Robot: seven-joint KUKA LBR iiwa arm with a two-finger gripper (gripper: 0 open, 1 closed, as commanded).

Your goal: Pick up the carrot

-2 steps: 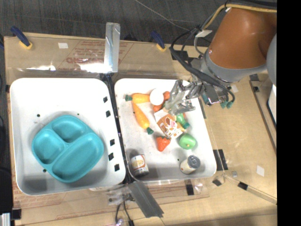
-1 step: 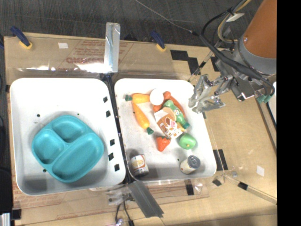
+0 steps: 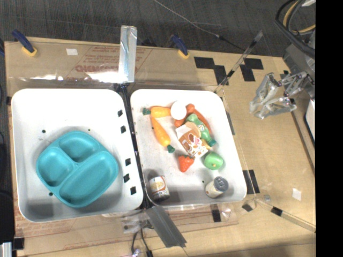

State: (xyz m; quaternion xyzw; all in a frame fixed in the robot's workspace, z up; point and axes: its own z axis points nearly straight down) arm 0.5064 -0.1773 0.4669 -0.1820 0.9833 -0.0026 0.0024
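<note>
The carrot (image 3: 161, 131) is an orange toy with a green stub at its near end. It lies slanted in the left part of the right bin (image 3: 229, 143), beside a shorter orange-yellow piece (image 3: 158, 112). My gripper (image 3: 261, 107) hangs outside that bin, over the bare bench to its upper right, well away from the carrot. Nothing is visible in it.
Packed beside the carrot are a white ball (image 3: 178, 111), a red-orange and green toy (image 3: 200, 123), a small printed box (image 3: 192, 141), a strawberry (image 3: 185, 163), a green apple (image 3: 213, 160) and two cans (image 3: 158, 187) (image 3: 217, 186). The left bin holds a teal divided plate (image 3: 76, 167).
</note>
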